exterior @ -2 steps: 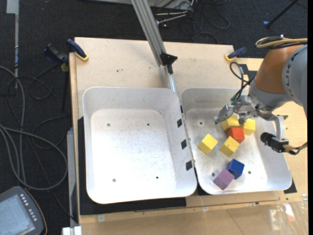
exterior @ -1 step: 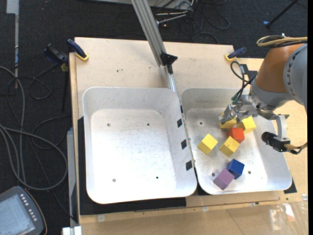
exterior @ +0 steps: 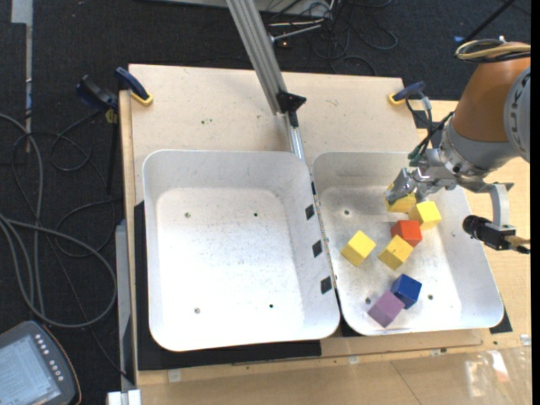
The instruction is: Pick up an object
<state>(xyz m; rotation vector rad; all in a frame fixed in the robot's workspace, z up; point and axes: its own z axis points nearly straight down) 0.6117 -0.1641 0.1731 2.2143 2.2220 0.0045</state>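
Note:
My gripper (exterior: 407, 186) is low over the upper part of the right bin (exterior: 472, 306), coming in from the right. A yellow block (exterior: 402, 202) lies directly at its tip, partly covered by it; whether it is gripped cannot be seen. Close by lie a second yellow block (exterior: 429, 213) and a red-orange block (exterior: 409, 229). Further toward the front are two more yellow blocks (exterior: 359, 247) (exterior: 395, 252), a blue block (exterior: 407, 288) and a purple block (exterior: 386, 309).
The left bin (exterior: 169, 226) stands beside the right one, their rims meeting at the middle. A slanted metal pole (exterior: 257, 40) crosses above the bench's back. Blue-yellow clamps (exterior: 133, 87) (exterior: 407, 93) sit at the bench's rear corners.

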